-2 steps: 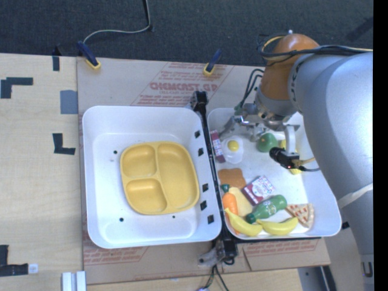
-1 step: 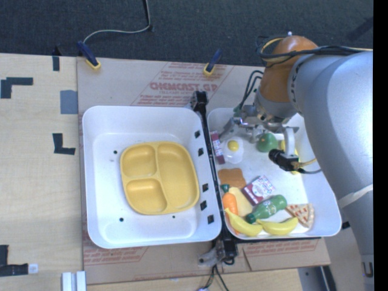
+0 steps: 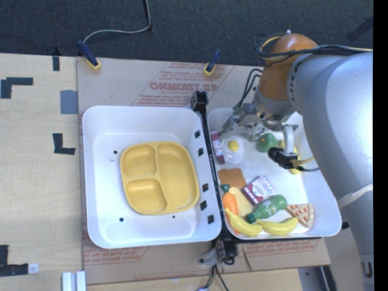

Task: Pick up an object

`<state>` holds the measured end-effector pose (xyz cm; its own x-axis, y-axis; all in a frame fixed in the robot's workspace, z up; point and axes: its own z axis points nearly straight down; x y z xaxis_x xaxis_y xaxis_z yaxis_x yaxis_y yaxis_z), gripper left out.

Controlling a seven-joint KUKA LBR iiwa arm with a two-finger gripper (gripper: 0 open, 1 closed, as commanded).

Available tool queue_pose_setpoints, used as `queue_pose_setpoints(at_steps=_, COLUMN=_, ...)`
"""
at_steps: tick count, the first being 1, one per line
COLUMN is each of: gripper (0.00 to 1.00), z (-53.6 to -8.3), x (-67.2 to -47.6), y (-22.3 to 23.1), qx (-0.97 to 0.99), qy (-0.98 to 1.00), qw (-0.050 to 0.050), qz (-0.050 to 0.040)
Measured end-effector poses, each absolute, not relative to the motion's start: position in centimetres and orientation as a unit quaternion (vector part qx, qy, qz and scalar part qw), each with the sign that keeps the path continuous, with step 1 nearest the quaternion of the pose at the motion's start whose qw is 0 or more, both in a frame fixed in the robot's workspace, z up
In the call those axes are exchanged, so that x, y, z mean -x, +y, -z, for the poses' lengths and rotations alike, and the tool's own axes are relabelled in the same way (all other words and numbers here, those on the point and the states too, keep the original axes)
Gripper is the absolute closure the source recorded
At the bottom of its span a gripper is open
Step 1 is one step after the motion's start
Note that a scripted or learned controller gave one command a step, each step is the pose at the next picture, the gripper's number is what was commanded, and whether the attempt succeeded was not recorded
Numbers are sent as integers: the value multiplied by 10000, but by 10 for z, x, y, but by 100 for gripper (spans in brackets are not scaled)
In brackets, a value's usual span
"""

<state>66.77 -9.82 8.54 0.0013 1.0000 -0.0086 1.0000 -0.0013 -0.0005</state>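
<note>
My gripper (image 3: 241, 119) hangs low over the far end of the right bin (image 3: 321, 190), below the orange wrist band. Just in front of it lies a white fried-egg toy (image 3: 233, 145) with a yellow yolk. A purple packet (image 3: 216, 148) sits to the egg's left and a green round fruit (image 3: 265, 142) to its right. Closer to the camera in the same bin are a brown toast piece (image 3: 232, 177), a pink wrapper (image 3: 260, 188), a carrot (image 3: 230, 202), a green bottle (image 3: 267, 208), two bananas (image 3: 267, 226) and a pizza slice (image 3: 301, 213). I see nothing held.
The left bin (image 3: 100, 162) holds a yellow divided plate (image 3: 159, 177). The black-clipped divider (image 3: 206, 162) separates the two bins. The grey arm (image 3: 339, 114) covers the right bin's right side. Cardboard (image 3: 151, 83) lies under both bins.
</note>
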Motion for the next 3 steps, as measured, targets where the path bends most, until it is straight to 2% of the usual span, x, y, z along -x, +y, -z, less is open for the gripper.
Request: queue_pose_setpoints(at_steps=3, gripper=0, z=-86, x=-668, y=-98, qx=-7075, qy=7067, qw=32, qz=30)
